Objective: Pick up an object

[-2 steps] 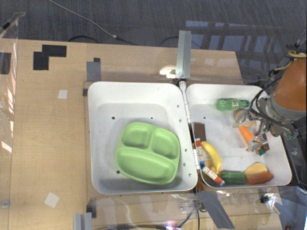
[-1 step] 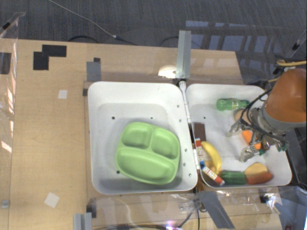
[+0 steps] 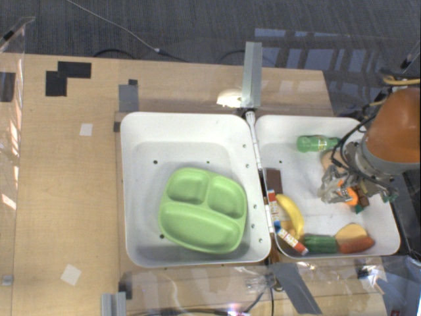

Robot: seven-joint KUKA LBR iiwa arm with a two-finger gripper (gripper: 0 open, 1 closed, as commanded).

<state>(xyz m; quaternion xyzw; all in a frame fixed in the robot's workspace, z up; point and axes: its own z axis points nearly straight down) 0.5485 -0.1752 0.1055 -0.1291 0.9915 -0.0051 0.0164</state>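
Gripper (image 3: 334, 188) hangs low in right bin (image 3: 289, 137) beside green bottle (image 3: 316, 143).

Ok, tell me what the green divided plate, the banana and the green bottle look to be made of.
Green divided plate: likely moulded plastic, a matte, even light green with soft rounded compartment edges. Banana: probably a plastic or rubber toy, a uniform, smooth yellow, though real fruit cannot be ruled out. Green bottle: seems translucent plastic, a slightly glossy, see-through green.

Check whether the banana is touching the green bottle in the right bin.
Apart. The camera view shows the banana near the bin's left wall and the green bottle near the back, with bare white bin floor between them.
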